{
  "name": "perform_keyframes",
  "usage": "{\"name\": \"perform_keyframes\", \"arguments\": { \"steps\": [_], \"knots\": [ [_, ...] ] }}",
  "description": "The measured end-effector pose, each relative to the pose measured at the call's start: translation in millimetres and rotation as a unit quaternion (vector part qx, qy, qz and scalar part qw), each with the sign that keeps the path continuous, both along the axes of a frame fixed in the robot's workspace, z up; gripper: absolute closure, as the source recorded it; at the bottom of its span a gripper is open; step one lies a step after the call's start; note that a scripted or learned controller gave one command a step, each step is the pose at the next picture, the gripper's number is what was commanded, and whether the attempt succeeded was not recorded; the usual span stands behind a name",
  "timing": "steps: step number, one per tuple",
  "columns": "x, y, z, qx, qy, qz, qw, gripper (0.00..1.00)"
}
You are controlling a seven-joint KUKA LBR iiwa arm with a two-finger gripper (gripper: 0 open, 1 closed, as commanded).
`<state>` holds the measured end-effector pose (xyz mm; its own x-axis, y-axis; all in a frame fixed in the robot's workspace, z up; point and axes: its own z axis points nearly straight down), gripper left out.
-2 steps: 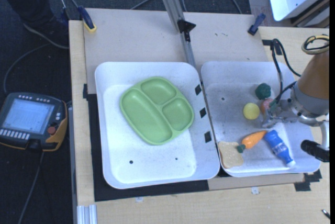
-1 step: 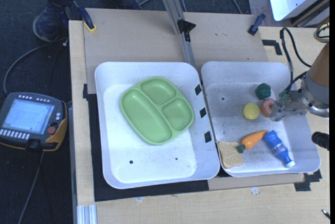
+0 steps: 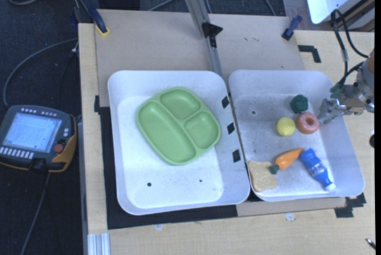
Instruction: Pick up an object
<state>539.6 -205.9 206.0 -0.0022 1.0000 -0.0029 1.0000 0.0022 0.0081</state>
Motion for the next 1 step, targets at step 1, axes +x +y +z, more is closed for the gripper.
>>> {"name": "perform_keyframes", "arguments": {
  "steps": [1],
  "knots": [
    [1.6, -0.3, 48.0, 0.0002, 0.001, 0.0, 1.0, 1.0]
  ]
}}
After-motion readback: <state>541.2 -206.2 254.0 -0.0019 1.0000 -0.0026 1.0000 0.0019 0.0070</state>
